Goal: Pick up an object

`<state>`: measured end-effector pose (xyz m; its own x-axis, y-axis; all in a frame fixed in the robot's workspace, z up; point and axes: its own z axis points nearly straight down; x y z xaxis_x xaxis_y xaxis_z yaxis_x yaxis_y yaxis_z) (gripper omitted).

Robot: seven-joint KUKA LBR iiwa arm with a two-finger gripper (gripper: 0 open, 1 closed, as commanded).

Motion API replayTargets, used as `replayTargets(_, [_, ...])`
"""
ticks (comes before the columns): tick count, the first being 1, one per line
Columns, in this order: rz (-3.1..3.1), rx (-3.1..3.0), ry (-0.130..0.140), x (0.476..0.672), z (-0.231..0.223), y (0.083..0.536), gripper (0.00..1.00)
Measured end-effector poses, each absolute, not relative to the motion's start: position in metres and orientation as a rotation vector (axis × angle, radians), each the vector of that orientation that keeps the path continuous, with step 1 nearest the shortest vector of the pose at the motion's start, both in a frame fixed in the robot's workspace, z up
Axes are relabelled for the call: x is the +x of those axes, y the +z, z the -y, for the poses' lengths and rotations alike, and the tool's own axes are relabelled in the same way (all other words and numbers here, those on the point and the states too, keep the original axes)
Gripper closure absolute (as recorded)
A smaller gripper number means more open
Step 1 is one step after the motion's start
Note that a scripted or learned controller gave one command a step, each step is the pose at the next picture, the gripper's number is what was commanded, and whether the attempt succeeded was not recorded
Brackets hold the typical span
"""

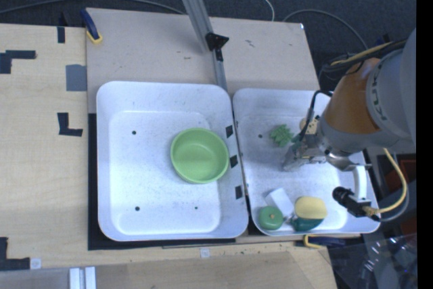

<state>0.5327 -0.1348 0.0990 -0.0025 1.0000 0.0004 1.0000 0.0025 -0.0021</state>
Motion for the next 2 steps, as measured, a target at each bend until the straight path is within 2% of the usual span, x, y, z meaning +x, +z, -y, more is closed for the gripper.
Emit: replayTargets(2, [2.225,-2.222,-0.003,0.517,0.135,0.197,1.00])
